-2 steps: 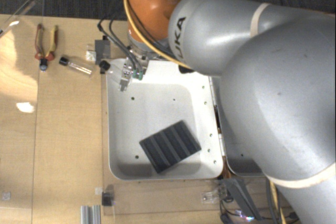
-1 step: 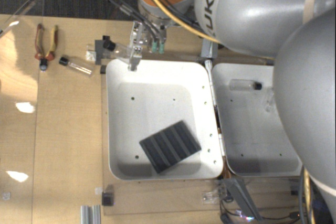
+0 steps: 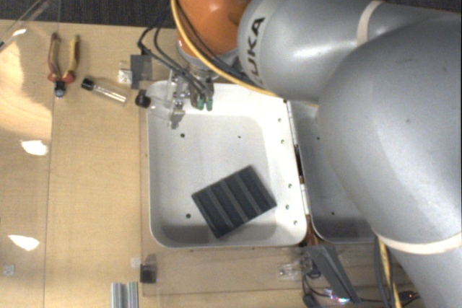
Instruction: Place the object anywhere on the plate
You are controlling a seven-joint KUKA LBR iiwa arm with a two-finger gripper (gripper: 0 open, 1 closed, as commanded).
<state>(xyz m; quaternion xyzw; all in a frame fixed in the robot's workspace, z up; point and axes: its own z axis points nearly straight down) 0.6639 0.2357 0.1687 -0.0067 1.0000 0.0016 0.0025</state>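
Note:
A dark ribbed rectangular plate (image 3: 233, 200) lies at an angle on the floor of the left white bin (image 3: 160, 177), toward its front. My gripper (image 3: 190, 107) hangs over the bin's back left corner, well behind the plate and apart from it. Its fingers (image 3: 175, 114) stand open, and I see only white bin floor between them. The big orange and grey wrist hides the bin's back edge. I can make out no loose object in the bin besides the plate.
The arm's grey body covers most of the right bin (image 3: 328, 216). On the wooden bench to the left lie red-handled pliers (image 3: 63, 58) and a small clear tube (image 3: 105, 90). A small dark block (image 3: 148, 273) sits at the bin's front left.

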